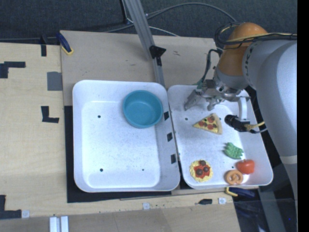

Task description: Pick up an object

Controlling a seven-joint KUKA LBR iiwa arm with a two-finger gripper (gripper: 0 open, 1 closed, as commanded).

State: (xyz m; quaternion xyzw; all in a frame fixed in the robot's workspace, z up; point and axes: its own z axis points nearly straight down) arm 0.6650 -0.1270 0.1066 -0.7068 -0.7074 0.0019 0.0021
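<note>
The hand [199, 100] hung over the upper left part of the right bin [186, 144], its fingers spread apart with nothing between them. Just beside it, lower right, lay a pizza slice [209, 123] on the bin floor. Farther down that bin sat a green toy [233, 151], a red tomato [245, 166], a small round pizza [201, 170] and a pretzel-like piece [234, 177]. The left bin [96, 144] held a blue bowl [142, 108] at its upper right.
</note>
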